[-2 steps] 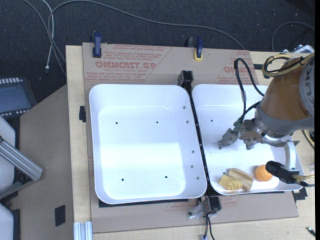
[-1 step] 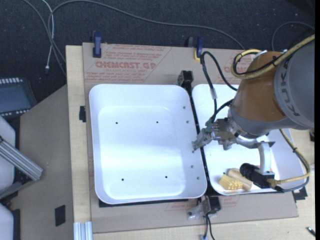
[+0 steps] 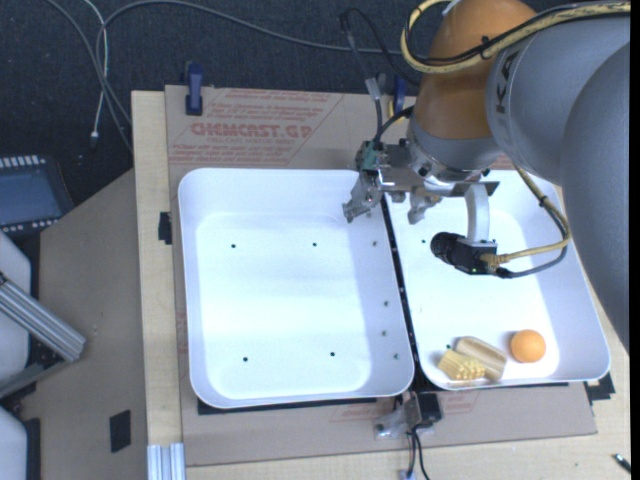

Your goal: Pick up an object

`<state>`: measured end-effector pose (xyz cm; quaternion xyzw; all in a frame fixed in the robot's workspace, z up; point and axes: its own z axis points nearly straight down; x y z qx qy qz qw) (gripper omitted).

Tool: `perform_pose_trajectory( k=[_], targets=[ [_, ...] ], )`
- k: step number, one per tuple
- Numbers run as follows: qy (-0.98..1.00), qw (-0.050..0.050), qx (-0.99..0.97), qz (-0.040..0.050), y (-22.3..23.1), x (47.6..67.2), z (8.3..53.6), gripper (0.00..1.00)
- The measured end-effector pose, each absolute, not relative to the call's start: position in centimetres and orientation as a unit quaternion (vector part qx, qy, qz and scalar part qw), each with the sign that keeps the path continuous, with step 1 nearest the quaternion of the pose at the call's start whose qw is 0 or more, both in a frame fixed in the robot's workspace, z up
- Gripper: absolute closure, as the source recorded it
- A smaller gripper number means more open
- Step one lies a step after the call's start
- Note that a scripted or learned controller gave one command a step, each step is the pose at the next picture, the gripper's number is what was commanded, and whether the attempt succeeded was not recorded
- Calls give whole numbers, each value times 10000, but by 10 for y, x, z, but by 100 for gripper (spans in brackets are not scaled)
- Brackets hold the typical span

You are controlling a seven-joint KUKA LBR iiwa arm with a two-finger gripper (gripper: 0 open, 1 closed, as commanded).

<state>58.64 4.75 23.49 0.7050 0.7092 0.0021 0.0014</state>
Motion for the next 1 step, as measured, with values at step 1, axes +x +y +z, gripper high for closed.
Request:
perform_pose_trajectory(
  k=[1],
  targets=[
    [7080,-22,7062,-19,74,499,186,0]
  ],
)
